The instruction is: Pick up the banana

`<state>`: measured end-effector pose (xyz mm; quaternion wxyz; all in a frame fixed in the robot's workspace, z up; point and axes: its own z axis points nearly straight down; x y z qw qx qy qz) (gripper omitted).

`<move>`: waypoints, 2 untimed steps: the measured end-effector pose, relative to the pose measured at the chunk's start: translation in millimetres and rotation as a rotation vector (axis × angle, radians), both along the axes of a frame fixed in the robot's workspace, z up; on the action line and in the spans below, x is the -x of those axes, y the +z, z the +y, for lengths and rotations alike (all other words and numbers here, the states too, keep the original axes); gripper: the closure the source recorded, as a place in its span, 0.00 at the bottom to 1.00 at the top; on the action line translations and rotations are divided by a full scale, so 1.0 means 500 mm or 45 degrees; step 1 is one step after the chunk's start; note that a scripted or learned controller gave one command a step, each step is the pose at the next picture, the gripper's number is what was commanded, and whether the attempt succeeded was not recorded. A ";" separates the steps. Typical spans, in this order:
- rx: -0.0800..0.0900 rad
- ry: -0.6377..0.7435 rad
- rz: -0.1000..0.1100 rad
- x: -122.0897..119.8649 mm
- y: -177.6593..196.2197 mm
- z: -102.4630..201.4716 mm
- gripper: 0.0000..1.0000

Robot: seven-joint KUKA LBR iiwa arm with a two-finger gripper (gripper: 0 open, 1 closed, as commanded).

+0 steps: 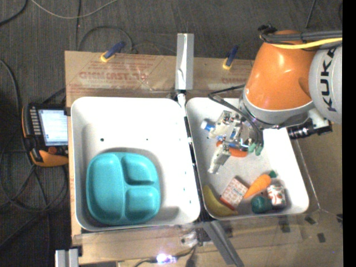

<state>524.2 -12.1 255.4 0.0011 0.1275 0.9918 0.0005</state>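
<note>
Gripper (222,159) above right bin (300,174), well apart from banana (214,202)

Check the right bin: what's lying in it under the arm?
In the right bin: banana at the near left corner, a small carton against it, a carrot, a green piece, a red-and-white item. The gripper hangs above; the arm covers the far corner.
</note>
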 end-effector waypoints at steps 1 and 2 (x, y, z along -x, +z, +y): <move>0.002 0.301 0.004 0.081 -0.144 -0.096 0.00; 0.001 0.889 -0.001 0.076 -0.019 -0.161 0.00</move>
